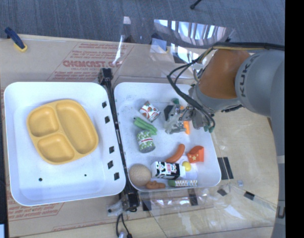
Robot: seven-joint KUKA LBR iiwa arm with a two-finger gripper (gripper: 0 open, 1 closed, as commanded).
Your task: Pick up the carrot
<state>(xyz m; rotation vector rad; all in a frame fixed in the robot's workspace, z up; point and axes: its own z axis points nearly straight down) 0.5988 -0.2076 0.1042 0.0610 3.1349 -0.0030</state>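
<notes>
Carrot was the thing to be lifted, and it sat towards the right of the scene, so it comes late in this left-to-right account.

At far left, a shallow white bin [13, 133] rested on the surface and held a yellow divided plate [62, 131]. Just beside it stood the second white bin [123, 95], crowded with toy food. At its left side were a small printed packet [149, 111], a green pod [144, 124], a green can [146, 141] and, lower down, a beige ball [139, 174]. Further right were a cow-patterned carton [167, 169], a red sausage [176, 152] and a red block [195, 154].

Above these, the pincer [176, 122] was down among the items. A small orange piece, most likely the carrot [186, 128], showed right against its right side. The view was too small and cluttered to tell whether the pincer was wide, narrow or holding anything. The grey arm [261, 81] with its orange band [219, 78] reached in from the right and shaded that part of the bin.

The risks seemed to be these:
- If the carrot lay beside the pincer and not inside it, closing would probably nudge it away or pinch only its tip, and it might drop on lifting.
- The green pod and the packet lay near on the left, so a stray sideways move could catch one of them instead.
</notes>
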